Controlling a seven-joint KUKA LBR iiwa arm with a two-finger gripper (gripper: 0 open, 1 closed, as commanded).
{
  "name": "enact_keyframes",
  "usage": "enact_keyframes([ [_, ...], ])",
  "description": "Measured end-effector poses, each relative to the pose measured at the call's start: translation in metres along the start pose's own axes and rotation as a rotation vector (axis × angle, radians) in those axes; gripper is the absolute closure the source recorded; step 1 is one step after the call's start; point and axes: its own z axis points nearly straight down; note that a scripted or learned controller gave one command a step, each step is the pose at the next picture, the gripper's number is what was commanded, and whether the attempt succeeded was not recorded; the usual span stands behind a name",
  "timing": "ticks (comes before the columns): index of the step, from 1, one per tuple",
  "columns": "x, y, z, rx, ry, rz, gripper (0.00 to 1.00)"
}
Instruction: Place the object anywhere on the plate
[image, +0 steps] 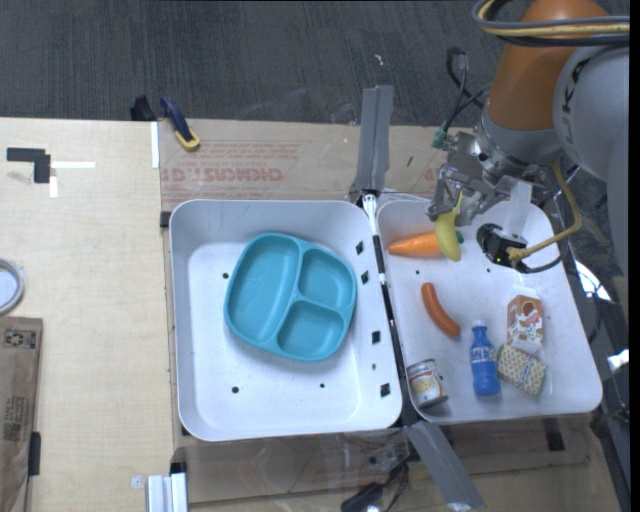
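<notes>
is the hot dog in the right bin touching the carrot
Apart. The camera view shows bare white bin floor between the hot dog and the carrot, which lies farther back.

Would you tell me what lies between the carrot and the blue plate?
In the camera view, the two bins' adjoining rims lie between the carrot and the blue plate, plus bare white floor of the left bin.

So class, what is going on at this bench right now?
A grey and orange robot arm reaches over the right bin. Its gripper has a yellow banana hanging between its fingers, just above a carrot. A sausage, bottle, can and two snack packs lie nearby. The blue plate sits in the left bin.
</notes>
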Motion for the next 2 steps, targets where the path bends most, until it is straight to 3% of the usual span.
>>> enact_keyframes([
  [1,0.053,-0.025,0.029,0.0,0.0,-0.046,1.0],
  [2,0.107,-0.079,0.047,0.0,0.0,-0.151,1.0],
])
